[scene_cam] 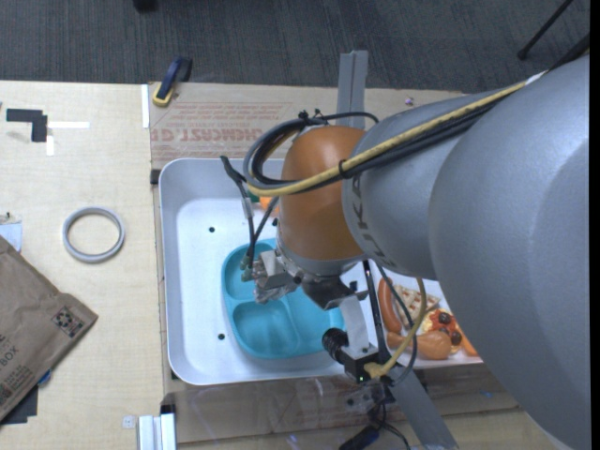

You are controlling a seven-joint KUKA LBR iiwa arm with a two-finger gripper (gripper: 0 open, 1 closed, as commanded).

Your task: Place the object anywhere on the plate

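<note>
Plate [267, 331] — blue, with divided compartments — lies in the near part of a shallow white bin [192, 251]. Just above it hangs the grey arm [487, 214] with its orange band [319, 195], the gripper [265, 284] low over the plate's far edge. To the right, partly hidden, a food picture [427, 322]. Farther left on the bench, a tape ring [94, 233]; beyond, a blue-and-yellow tool [172, 80].
</note>
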